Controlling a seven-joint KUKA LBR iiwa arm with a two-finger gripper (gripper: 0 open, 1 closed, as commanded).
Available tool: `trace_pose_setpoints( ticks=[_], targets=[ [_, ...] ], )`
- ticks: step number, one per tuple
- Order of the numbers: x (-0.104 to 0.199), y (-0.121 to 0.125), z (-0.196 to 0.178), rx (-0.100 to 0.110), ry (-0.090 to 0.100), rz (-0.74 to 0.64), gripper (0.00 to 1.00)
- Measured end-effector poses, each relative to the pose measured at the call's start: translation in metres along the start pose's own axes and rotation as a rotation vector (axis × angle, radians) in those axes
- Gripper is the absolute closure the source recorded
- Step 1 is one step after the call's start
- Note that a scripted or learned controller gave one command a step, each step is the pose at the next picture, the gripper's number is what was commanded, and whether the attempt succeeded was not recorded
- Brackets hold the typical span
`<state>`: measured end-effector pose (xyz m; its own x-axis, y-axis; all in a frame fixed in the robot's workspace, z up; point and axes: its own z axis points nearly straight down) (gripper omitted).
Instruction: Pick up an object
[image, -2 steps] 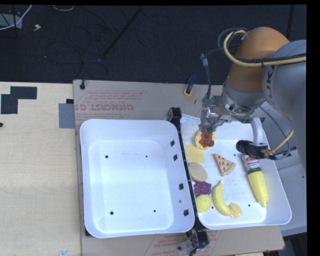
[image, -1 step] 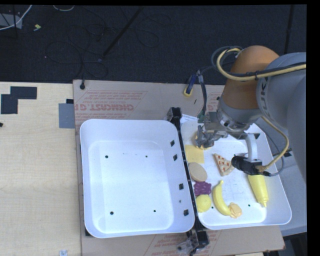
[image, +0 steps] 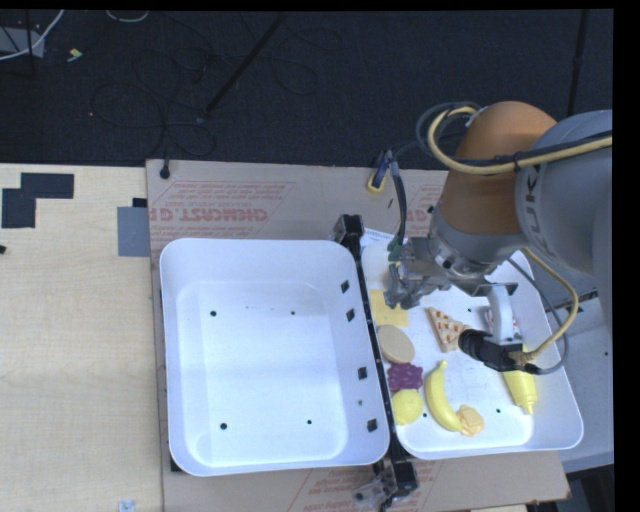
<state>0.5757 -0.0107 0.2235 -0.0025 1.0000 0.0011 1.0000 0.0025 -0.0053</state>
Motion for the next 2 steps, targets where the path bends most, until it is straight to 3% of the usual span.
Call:
trace_pose_setpoints(
  ticks=[1, 2],
  targets=[
    [0.022, -0.032, -0.019, -0.001, 0.001, -0.001, 1.00],
    [0.092, 0.038, -0.053, -0.010, -0.001, -0.004, 1.00]
  ],
)
